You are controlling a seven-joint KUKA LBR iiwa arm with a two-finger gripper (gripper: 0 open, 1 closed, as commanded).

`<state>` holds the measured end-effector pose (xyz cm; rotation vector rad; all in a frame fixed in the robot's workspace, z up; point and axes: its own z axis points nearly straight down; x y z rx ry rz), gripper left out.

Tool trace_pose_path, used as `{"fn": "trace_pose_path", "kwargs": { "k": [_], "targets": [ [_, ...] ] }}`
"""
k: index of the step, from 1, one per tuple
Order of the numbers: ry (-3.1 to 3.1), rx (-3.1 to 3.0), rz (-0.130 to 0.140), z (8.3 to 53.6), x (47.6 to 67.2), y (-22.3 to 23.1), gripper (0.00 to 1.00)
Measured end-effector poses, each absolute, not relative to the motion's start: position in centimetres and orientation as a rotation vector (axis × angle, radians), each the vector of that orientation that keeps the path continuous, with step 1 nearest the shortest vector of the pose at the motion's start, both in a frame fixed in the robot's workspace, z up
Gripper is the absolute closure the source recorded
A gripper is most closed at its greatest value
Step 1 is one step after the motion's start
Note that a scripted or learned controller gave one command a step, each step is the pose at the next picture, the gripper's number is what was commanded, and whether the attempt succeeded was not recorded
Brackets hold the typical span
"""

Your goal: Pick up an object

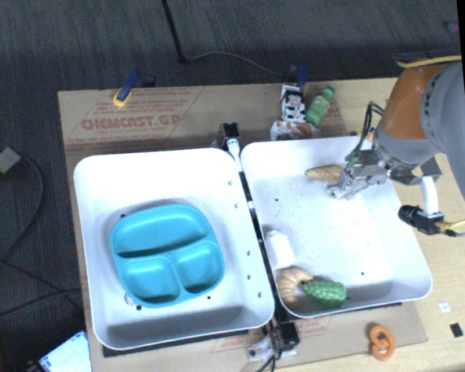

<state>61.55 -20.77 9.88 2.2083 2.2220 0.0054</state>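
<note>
Grey arm puts its hand low in the right bin, touching a tan bread-like piece; its opening I cannot tell.

Robotics lab, white bins on bench, cables over carpet

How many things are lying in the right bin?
4. A tan piece lies near the far wall beside the gripper; a white block by the left wall; a tan coil and green toy at the near edge. The arm may hide more.
</note>
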Motion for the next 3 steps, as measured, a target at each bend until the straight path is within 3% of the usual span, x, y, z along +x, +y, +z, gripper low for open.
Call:
{"fn": "trace_pose_path", "kwargs": {
  "k": [1,2,3],
  "targets": [
    [2.222,2.218,-0.003,18.9,66.9,-18.0,1.00],
    [2.222,2.218,-0.003,18.9,66.9,-17.9,0.00],
    [2.226,2.222,-0.003,9.9,63.0,-10.5,0.00]
  ]
}}
